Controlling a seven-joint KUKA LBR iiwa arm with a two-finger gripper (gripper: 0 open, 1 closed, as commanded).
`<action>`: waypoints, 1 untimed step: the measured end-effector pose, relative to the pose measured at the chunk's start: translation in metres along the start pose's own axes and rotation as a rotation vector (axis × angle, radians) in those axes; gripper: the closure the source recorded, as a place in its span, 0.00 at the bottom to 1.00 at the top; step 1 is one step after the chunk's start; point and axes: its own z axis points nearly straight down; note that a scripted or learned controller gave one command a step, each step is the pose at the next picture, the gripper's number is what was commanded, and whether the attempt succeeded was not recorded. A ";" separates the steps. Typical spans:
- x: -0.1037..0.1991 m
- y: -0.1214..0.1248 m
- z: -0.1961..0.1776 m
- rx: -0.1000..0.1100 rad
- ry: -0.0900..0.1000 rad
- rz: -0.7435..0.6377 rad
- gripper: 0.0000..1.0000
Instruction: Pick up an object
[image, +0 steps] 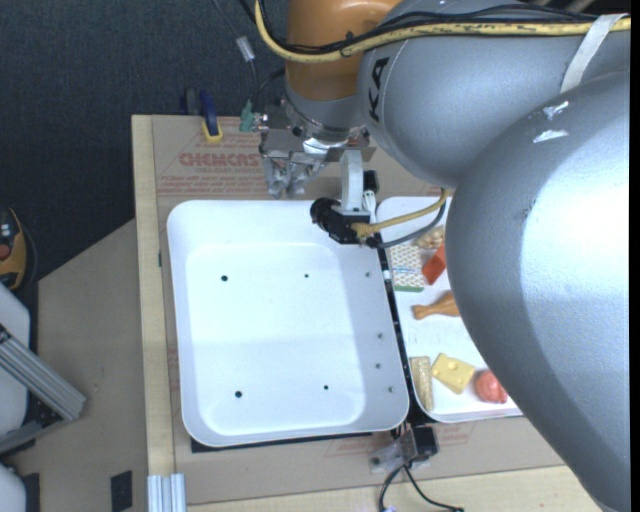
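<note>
Camera view: yellow cheese wedge (452, 373) in right bin (452, 408); jaws' state unclear.

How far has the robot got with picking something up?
Nothing looks done: the toy foods, such as the cheese wedge and drumstick, lie in the right bin. In hand: the gripper hovers near the left bin's far edge. Left: reaching, grasping and lifting.

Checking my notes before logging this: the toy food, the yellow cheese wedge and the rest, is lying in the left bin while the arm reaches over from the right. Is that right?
Not quite. The camera view shows the cheese wedge and the other toy food in the right bin, not the left bin. The arm does reach over from the right.
</note>
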 end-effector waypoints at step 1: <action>-0.044 -0.029 -0.006 0.001 -0.001 0.002 1.00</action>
